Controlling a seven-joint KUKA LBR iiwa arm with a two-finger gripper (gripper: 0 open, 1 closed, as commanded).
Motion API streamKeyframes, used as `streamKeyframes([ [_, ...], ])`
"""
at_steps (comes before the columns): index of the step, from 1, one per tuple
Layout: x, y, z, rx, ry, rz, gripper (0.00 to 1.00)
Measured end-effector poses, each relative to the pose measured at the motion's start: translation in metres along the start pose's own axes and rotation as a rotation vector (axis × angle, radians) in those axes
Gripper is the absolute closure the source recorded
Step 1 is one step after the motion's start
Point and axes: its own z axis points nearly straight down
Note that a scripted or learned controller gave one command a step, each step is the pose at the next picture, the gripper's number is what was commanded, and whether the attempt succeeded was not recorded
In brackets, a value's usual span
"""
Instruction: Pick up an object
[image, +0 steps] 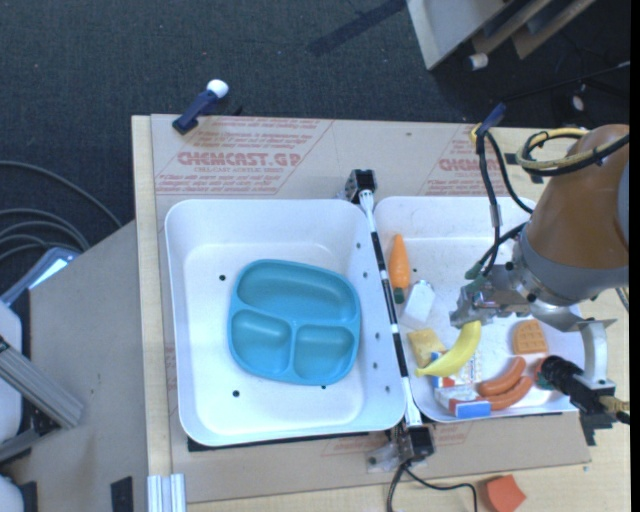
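My gripper (476, 306) hangs low over the middle of the right bin (440, 215), at the end of the grey and orange arm reaching in from the right. A yellow banana (453, 354) lies just below it, with its upper tip right at the gripper. I cannot see whether the banana is gripped or merely touched. Around it lie an orange carrot (399, 262), a small white piece (418, 300), a yellow wedge (424, 345), a red sausage (503, 382), an orange waffle-like piece (529, 337) and a small red and white box (468, 403).
The left bin (190, 300) holds a blue divided plate (295, 322). A blue and white marker (200, 106) lies at the bench's far left corner. An orange block (503, 492) sits off the front edge. Cables run along the divider between the bins.
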Motion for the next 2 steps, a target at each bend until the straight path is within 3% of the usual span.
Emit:
streamKeyframes([
  [1,0.0632,-0.0002,-0.025,0.0,0.0,0.0,1.0],
  [2,0.0628,-0.0002,-0.025,0.0,-0.001,0.001,0.0],
])
